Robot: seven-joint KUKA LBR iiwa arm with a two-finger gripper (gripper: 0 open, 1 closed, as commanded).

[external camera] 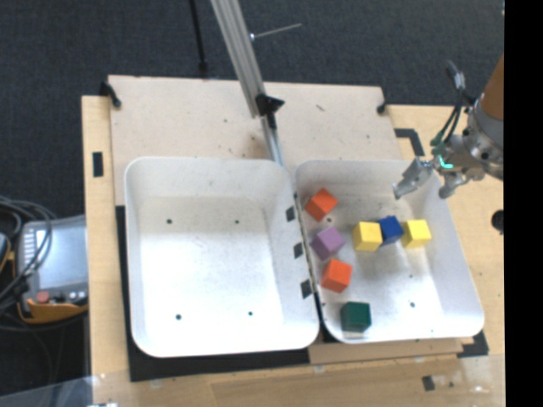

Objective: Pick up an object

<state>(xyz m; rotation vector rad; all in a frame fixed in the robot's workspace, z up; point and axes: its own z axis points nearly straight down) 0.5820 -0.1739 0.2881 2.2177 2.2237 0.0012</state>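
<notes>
Partly cut off, fingers (428, 181) spread above blue cube (390, 227)

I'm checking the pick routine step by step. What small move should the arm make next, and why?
Probably lower the end effector toward the yellow block just below it in the right bin. It hangs above the bin's upper right with nothing between its fingers, and that block is the nearest.

Slanted aluminium rail (242, 45) above the bench (195, 117), grey control box (53, 257) (cables trailing) at left, dark carpet (102, 24)
</notes>
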